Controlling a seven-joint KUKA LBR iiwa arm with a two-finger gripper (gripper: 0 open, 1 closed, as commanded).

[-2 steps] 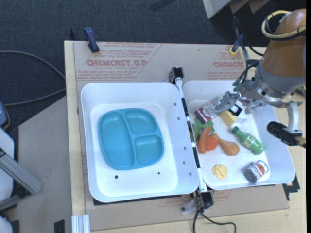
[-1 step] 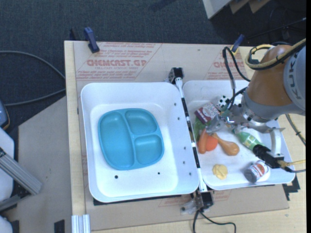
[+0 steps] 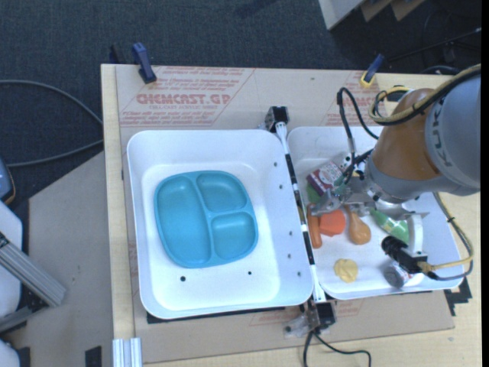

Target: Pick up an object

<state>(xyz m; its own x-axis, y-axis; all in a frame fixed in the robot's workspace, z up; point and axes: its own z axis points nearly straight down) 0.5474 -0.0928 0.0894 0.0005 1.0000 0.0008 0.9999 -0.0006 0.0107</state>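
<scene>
Orange plastic catches the eye first: a small blocky toy (image 3: 331, 223) lies in the right bin (image 3: 439, 239), right under the claw (image 3: 334, 199), which hangs low over the clutter. Whether the claw is spread or pinched, I cannot tell from here. A tan pear-shaped piece (image 3: 359, 228) sits just to its right, a yellow lump (image 3: 346, 269) further below. The orange toy looks light, stiff and a bit slick; I'd grip across its flat sides.

Blue plate (image 3: 205, 219), white bins (image 3: 153, 159)
</scene>
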